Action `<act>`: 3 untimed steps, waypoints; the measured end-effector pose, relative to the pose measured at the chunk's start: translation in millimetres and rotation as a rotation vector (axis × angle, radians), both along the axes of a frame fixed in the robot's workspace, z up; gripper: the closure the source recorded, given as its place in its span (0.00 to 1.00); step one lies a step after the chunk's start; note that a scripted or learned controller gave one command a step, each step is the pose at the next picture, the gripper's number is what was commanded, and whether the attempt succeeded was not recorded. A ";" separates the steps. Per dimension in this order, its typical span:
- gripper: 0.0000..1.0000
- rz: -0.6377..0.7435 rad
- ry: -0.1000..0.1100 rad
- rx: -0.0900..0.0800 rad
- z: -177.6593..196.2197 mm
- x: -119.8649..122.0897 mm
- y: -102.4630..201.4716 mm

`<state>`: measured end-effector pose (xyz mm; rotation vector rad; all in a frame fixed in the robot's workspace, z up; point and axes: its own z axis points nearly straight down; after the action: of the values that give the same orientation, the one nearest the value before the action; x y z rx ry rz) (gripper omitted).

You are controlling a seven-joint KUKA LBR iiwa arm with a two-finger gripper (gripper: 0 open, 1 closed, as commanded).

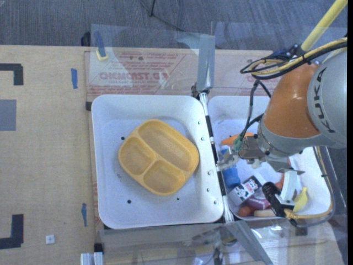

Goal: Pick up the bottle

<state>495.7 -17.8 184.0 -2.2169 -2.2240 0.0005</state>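
While the gripper point(226, 160) hangs low, just right of the yellow plate point(159, 157), the small blue bottle point(231, 177) lies right of the plate too, close under the gripper and not lifted yet. Is the grip spread or closed? I cannot tell. Grabbing and lifting are left, I think.

Left bin point(110, 115): white. Divided plate point(159, 156) inside it: uniform yellow-orange. Right bin point(227, 114): white. Bottle point(231, 177) at its left wall: blue. Small box point(246, 190) just right of the bottle: black-and-white pattern. Banana point(301, 199) at the near right: yellow. Bench point(44, 164): pale wood, with blue tape strips point(74, 78) and black corner marks point(15, 73) on the left. Clear sheet point(135, 73) at the far side: red lettering. Arm point(292, 112): orange band, grey casing.
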 end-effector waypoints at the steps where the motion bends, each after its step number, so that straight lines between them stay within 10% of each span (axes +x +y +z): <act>1: 0.00 -0.002 0.000 0.000 -0.1 0.7 2.1; 2: 0.00 0.001 0.001 0.000 0.1 -2.8 -9.1; 3: 0.00 -0.024 -0.003 -0.001 -76.1 -15.1 -86.0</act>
<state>480.6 -103.8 108.0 -2.2450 -2.1995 -0.0012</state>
